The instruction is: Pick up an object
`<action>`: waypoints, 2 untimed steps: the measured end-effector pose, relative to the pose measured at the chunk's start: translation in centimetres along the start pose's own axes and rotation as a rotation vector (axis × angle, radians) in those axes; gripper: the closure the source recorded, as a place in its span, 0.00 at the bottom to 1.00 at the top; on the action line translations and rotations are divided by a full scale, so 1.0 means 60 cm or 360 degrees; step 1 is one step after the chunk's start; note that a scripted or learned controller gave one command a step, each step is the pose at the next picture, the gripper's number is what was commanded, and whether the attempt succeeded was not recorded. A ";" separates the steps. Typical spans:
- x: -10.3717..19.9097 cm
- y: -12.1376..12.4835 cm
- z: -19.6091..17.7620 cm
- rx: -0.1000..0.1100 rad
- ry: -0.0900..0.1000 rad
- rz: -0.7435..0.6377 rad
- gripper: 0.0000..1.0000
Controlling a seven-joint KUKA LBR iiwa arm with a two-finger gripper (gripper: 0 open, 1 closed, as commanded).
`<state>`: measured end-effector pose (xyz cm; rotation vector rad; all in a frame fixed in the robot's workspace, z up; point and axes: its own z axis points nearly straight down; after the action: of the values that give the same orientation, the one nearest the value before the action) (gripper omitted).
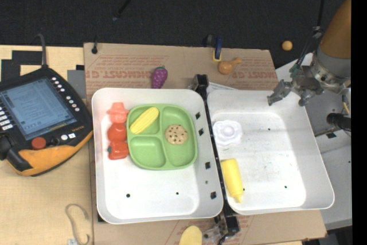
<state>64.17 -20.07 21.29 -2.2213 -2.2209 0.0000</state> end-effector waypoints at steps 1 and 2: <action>0.001 0.010 0.103 0.0008 0.0002 -0.0007 0.00; 0.004 0.000 0.178 0.0007 0.0002 -0.0004 0.00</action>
<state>64.15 -19.82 10.59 -2.2154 -2.2210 0.0037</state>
